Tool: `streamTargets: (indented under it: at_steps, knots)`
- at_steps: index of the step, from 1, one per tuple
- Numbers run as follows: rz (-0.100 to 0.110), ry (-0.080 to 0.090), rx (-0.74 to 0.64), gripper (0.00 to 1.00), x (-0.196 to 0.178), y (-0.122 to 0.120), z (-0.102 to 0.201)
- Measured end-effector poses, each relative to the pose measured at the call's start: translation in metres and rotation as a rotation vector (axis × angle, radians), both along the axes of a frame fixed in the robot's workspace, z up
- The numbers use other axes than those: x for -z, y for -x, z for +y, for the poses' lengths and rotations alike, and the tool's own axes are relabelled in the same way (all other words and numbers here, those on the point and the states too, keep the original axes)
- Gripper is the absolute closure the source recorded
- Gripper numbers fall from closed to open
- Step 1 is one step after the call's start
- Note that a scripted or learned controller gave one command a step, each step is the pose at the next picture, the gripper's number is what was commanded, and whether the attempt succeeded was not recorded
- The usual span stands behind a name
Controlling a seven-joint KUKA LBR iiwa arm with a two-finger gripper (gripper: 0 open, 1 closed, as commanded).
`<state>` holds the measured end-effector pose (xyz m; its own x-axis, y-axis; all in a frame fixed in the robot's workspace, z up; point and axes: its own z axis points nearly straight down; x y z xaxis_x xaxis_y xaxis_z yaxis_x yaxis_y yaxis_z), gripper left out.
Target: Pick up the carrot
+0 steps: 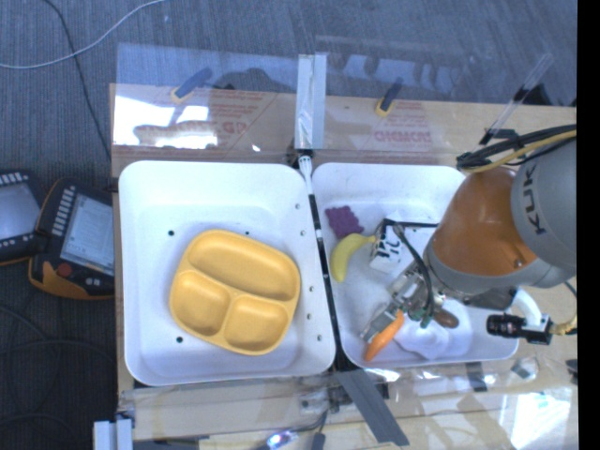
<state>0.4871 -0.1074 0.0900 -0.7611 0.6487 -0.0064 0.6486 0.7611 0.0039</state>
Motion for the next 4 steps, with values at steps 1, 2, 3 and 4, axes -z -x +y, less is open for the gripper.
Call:
streamTargets:
  at_steps: [1,2,3,4]
  knots:
    - [-0.005,-0.003,0.000,1.00,-0.009,-0.003,0.001]
    - [-0.008,-0.009,0.213,1.00,-0.002,-0.004,-0.051]
    - [-0.014,-0.001,0.218,0.00,-0.001,-0.004,-0.056]
    - [0.008,-0.001,0.491,0.00,-0.105,0.002,-0.041]
